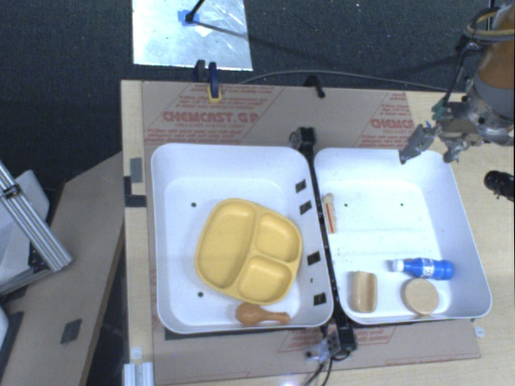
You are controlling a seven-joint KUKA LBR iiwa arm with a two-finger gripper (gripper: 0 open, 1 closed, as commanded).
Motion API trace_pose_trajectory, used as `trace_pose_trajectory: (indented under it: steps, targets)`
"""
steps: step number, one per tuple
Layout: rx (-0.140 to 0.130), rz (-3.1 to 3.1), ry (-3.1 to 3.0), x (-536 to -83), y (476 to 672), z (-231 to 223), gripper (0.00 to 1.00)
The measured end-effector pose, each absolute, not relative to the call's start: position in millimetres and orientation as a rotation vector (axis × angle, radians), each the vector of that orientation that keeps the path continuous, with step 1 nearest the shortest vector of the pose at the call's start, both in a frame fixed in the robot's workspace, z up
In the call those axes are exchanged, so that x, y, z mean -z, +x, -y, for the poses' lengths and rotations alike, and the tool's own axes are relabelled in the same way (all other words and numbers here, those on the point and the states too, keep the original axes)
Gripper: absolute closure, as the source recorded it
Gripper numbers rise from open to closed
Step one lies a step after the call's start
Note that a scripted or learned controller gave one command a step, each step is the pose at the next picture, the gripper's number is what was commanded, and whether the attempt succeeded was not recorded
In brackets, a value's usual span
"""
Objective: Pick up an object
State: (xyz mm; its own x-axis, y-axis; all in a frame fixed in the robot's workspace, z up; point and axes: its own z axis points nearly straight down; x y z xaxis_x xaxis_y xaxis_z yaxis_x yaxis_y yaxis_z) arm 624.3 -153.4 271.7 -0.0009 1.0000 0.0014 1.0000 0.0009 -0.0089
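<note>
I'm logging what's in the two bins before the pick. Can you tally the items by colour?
Yellow: 1, divided tray
Orange-tan: 1, drumstick-shaped toy
Tan: 2, bread-like piece, round disc
Blue and white: 1, bottle
Orange: 1, thin stick
Total: 6

Yellow tray (249, 252) in white bin (173, 183), blue bottle (425, 268), tan disc (421, 296)

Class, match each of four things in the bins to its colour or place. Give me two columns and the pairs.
Things:
1. tray
2. bottle
3. drumstick
4. gripper

Descriptions:
A. blue and white, right bin
B. above the right bin's far corner
C. yellow, three compartments, left bin
D. orange-brown, near edge of left bin

Pairs: 1-C, 2-A, 3-D, 4-B
</note>
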Motion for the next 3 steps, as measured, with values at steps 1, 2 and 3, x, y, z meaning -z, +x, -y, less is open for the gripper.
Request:
trace_pose_trajectory:
  steps: [1, 2, 3]
  targets:
    - [0.001, 2.226, -2.219, -278.1, 626.2, 153.0, 0.0]
    - [-0.001, 2.225, -2.218, -236.1, 625.6, 148.7, 0.0]
    - [-0.001, 2.223, -2.219, -193.1, 620.6, 150.1, 0.0]
